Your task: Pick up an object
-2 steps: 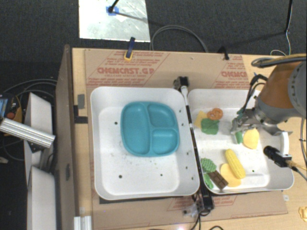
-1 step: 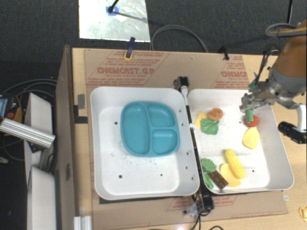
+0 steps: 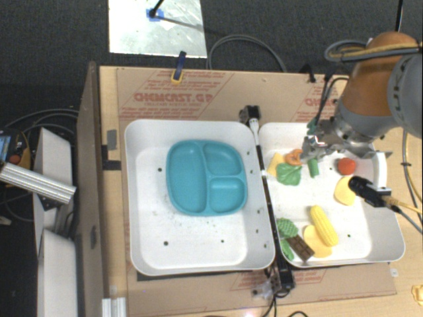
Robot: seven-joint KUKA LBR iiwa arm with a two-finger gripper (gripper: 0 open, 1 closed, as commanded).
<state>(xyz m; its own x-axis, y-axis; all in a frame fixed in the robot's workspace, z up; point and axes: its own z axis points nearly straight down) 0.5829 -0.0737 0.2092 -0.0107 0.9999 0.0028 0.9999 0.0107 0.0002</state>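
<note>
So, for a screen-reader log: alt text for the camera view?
The gripper hangs low over the right bin, beside a green toy and other play food including corn. The left bin holds a blue divided plate.

Two white bins (image 3: 198,259). One blue divided plate (image 3: 206,177). One corn cob (image 3: 323,224). Two green leafy pieces (image 3: 288,174). One red ball (image 3: 347,166). One brown bar (image 3: 301,247). One orange piece (image 3: 293,157).

Divided plate (image 3: 205,177) in left bin (image 3: 149,243); corn cob (image 3: 323,224), toy foods in right bin (image 3: 386,243)
</note>
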